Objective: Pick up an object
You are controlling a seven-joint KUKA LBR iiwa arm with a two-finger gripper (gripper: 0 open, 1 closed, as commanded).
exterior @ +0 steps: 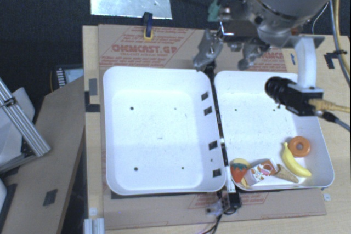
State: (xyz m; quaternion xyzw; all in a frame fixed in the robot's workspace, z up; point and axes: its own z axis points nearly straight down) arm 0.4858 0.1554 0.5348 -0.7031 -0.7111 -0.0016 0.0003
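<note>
The gripper (226, 56) is seen spread and unloaded above the bins' far edge; the banana (294, 162) lies well apart, in the right bin (247, 118).

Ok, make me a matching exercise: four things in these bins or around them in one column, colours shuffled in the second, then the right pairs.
Things:
1. banana
2. doughnut-shaped toy
3. clamp at the board's far edge
4. left bin

Colours:
A. white
B. orange
C. blue and yellow
D. yellow

Pairs: 1-D, 2-B, 3-C, 4-A
</note>
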